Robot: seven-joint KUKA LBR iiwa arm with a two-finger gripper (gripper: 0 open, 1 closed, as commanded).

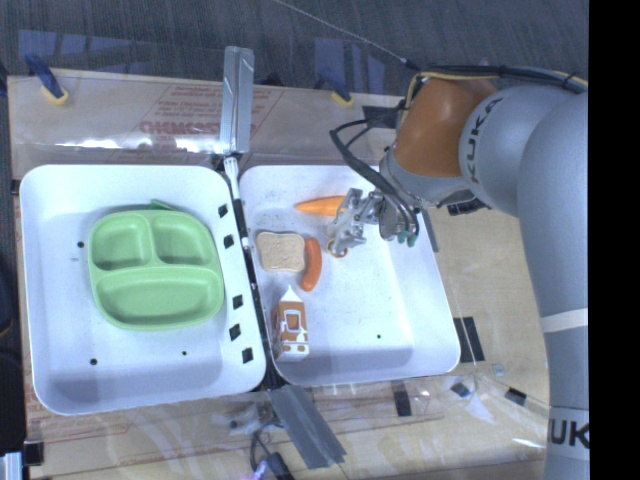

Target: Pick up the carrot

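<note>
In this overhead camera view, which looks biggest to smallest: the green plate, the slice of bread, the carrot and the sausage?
1. Green plate, by far the largest.
2. Slice of bread.
3. Carrot and sausage: they look about alike in size, so I would not rank them.

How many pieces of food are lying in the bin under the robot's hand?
4, all in the right bin: a carrot near the far edge beside the gripper, a bread slice, a sausage next to it, and a small bottle toward the near edge. Nothing looks hidden.
</note>
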